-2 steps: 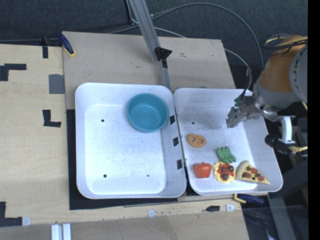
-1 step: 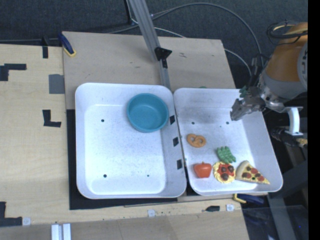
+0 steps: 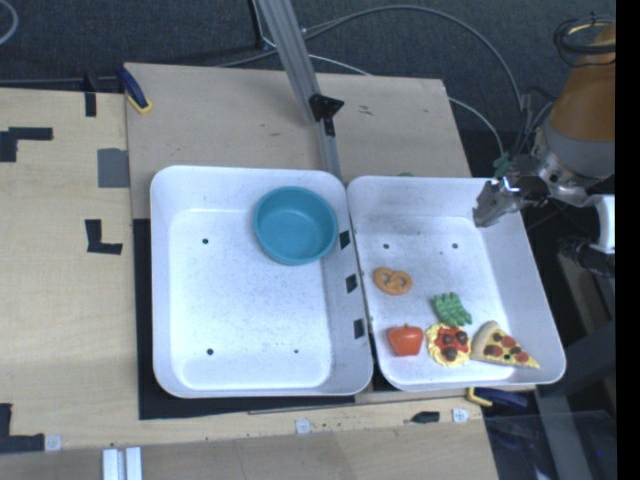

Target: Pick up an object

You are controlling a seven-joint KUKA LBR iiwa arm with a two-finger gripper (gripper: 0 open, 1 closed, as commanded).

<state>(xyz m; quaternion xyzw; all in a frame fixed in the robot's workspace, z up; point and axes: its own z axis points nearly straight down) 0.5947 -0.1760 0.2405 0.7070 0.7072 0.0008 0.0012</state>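
Two shallow white bins side by side on the bench. Left bin (image 3: 190, 348): one blue bowl (image 3: 295, 225), upright, near the bin's back right corner, close to the right wall. Right bin (image 3: 420, 203): five toy food pieces, all in the front half. Leftmost, one pretzel (image 3: 392, 281) near the left wall, about midway from front to back. In front of it, one red tomato or pepper (image 3: 405, 340) near the front left corner. Right of that, one small round pizza (image 3: 448, 344) at the front edge, with one green leafy vegetable (image 3: 451, 309) just behind it, touching or nearly so. Last, one pizza slice (image 3: 503, 348) in the front right corner, just beside the round pizza. One gripper (image 3: 492, 206) over the right bin's back right corner, at the right wall, well apart from every food piece, nothing between its fingers; how far apart the fingers stand, impossible to tell. Behind it, the orange band (image 3: 590, 103) of the arm.
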